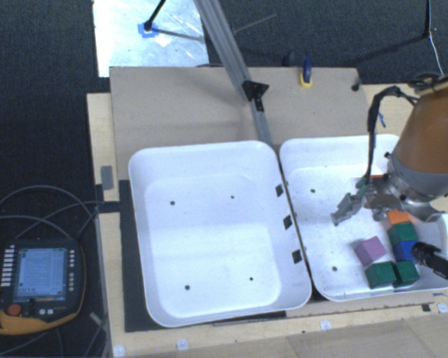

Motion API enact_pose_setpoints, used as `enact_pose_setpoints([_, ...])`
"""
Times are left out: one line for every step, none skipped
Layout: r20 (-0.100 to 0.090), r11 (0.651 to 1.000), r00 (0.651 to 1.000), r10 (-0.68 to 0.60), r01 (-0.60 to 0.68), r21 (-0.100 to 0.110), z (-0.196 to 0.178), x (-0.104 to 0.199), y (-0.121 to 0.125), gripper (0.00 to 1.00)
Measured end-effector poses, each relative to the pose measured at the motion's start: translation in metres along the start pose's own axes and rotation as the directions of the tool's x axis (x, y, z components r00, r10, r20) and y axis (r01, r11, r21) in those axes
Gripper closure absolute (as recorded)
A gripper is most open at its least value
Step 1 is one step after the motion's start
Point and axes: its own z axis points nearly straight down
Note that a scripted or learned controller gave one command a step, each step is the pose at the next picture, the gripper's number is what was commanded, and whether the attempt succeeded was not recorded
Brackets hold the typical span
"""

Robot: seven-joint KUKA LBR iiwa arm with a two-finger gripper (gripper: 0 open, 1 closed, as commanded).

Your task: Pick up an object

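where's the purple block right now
The purple block lies in the right bin, near its front right corner, just left of the green blocks and below the gripper.

A teach pendant [34, 285] with a lit screen lies on the dark floor at the left, its cables [34, 204] looping around it. A tan board [188, 100] covers the bench beneath the bins. A grey metal pole [230, 48] slants in from the far side, ending near the far edge of the gap between the bins. A small yellow and blue clamp [306, 73] sits at the board's far edge. A shiny sheet [148, 30] with a blue mark lies on the floor at the far left.
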Motion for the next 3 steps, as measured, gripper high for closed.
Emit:
enact_pose_setpoints([0.0, 1.0, 1.0, 0.001, -0.001, -0.001, 0.0, 0.0, 0.0, 0.0])
enact_pose_setpoints([0.0, 1.0, 1.0, 0.003, -0.003, 0.005, 0.052, -0.011, -0.001, 0.0])
enact_pose_setpoints([-0.001, 1.0, 1.0, 0.001, -0.001, 0.005, 0.106, -0.006, -0.011, 0.0])
